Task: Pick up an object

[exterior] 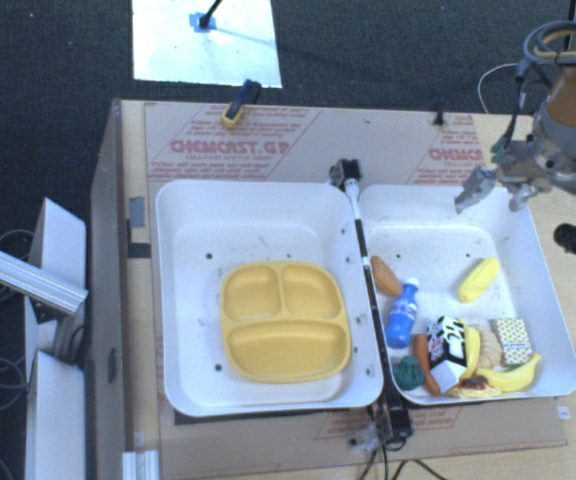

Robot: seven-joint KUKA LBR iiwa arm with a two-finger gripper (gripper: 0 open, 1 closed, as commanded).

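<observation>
Nearest the camera, along the front edge of the right bin (558, 348), toys crowd together: a green piece, a carrot (424, 353), a black-and-white carton (449, 341) and a banana (513, 374). Going left to right, the left bin (183, 268) holds a yellow divided plate (285, 320); the right bin adds an orange piece, a blue bottle (402, 314) and a lone yellow corn-like piece (478, 279). Hand (494, 191) hovers above the right bin's far rim, its two fingers spread and holding nothing. Likely risks: closing on the packed front pile could pinch two toys or slip off rounded ones; the lone piece looks easier. Red lettering on the surface (268, 143) under the bins reads "CHEMCAST".
</observation>
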